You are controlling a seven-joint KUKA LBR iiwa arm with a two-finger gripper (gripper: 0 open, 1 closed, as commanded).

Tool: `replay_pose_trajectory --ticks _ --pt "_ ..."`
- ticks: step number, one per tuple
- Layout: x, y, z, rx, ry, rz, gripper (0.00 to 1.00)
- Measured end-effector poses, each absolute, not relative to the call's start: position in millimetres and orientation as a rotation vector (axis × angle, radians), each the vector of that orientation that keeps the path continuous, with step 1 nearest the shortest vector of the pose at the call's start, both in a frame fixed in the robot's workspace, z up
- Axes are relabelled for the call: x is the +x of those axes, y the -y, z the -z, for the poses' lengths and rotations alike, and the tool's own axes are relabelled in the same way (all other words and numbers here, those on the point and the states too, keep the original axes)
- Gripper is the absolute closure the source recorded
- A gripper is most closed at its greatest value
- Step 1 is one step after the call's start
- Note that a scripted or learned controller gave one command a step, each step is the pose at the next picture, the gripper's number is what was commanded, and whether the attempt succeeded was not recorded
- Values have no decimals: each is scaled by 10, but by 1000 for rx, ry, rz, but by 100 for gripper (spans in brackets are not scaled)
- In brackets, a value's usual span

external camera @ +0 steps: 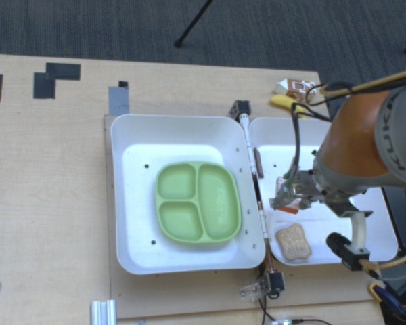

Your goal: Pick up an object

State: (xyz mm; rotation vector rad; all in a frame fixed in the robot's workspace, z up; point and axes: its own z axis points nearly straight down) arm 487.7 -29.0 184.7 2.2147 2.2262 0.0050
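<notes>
Gripper [284,200] low in right bin [274,144], right of frame centre. I judge approach step of pick. Fingers: cannot tell, wrist blocks view. Orange scrap [290,210] at tip; tan sponge [293,241] just below, free. Next: confirm target, close, lift. Green tray [197,202] sits in left bin [132,181].

Green divided plate [197,203] sits in the left bin [132,181]. Over in the right bin [274,137], the end effector [287,198] hovers just above a beige sponge-looking block [293,242], something small and reddish at its tip.
</notes>
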Motion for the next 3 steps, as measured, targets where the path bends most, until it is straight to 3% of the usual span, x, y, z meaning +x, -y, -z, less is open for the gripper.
replay_pose_trajectory --ticks 1,2,3 --pt "4892 289 -1951 2210 -2228 -9 100" --pt "4873 -396 -2078 2215 -2227 -4 100" --pt "4889 -401 -2183 2207 -2232 -9 100"
